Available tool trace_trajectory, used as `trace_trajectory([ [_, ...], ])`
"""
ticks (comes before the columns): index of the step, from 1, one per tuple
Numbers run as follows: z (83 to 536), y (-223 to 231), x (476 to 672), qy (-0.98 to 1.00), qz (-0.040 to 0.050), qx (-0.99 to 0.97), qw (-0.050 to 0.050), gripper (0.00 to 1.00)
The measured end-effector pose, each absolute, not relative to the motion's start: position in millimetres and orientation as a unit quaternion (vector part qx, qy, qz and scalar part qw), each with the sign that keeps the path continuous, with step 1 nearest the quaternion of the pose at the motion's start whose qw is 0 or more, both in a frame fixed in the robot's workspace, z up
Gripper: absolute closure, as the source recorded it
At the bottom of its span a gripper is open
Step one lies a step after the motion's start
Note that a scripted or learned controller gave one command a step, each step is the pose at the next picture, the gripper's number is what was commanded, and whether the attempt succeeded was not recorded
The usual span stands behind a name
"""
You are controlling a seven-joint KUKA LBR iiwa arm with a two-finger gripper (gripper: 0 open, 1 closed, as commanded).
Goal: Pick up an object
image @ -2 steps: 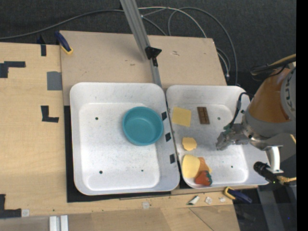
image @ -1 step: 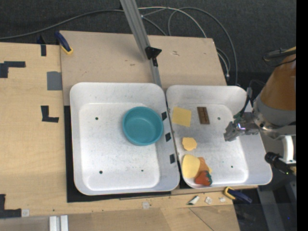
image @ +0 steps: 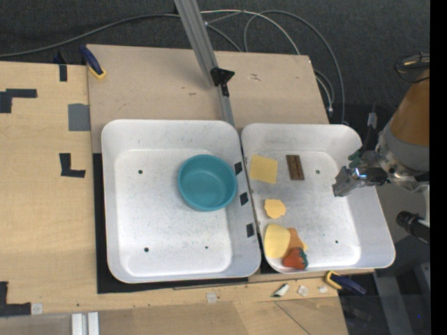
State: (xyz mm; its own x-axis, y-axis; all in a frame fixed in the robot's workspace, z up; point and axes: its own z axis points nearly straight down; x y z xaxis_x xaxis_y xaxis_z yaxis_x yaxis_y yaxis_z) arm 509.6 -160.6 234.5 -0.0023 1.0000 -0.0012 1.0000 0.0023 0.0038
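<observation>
My gripper (image: 344, 185) hangs over the right side of the right bin (image: 363, 243), with nothing seen between its fingers. To its left in that bin lie a yellow square piece (image: 263, 169), a small brown block (image: 295, 167) and a small yellow lump (image: 274, 208). At the bin's front left corner sits a cluster of a yellow rounded piece (image: 276, 240), an orange piece (image: 297, 241) and a red piece (image: 296, 259). The left bin (image: 133, 243) holds a teal bowl (image: 206, 182), upright.
A grey metal pole (image: 199, 37) slants down from the top to the gap between the bins. Cables (image: 293, 26) loop behind the right bin. Blue-and-yellow clamps sit at the board's back left (image: 93, 62) and front right (image: 343, 282).
</observation>
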Motion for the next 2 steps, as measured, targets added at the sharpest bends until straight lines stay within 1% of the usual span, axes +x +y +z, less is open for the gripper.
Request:
trace_trajectory([
  [1,278,-160,515.8,0.708,0.0007,0.706,0.002,1.00],
  [2,280,-110,535.4,0.709,0.0003,0.705,-0.001,1.00],
])
